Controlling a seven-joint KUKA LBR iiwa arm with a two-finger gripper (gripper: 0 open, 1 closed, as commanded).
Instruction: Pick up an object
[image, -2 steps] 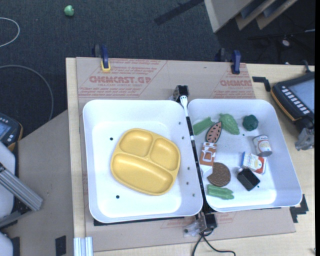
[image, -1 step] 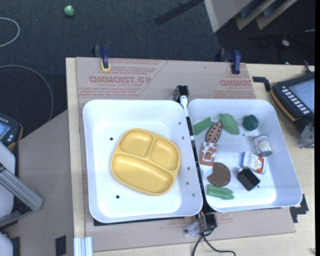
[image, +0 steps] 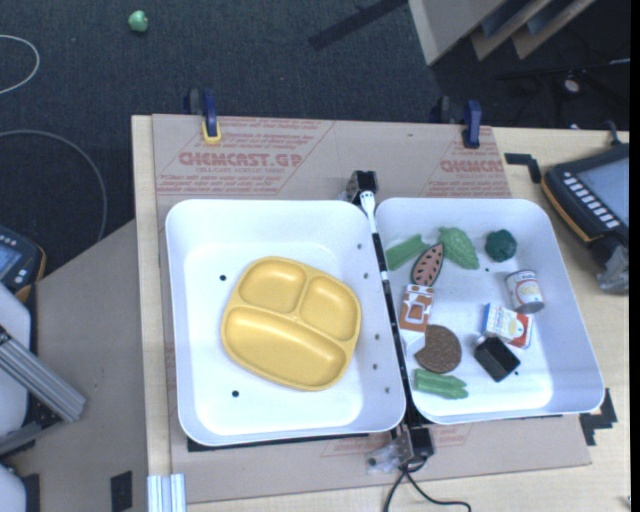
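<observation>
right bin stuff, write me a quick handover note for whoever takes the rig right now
Arm and gripper: nothing to report from the camera view; nothing is being held.
Right bin: all the small things lie here, including a dark green ball, a small can, a black block, a brown round cookie and a green pod near the front edge.
Left bin: holds a yellow divided tray.
Done: no pick is visible.
Left: pick up one object from the right bin.
</observation>
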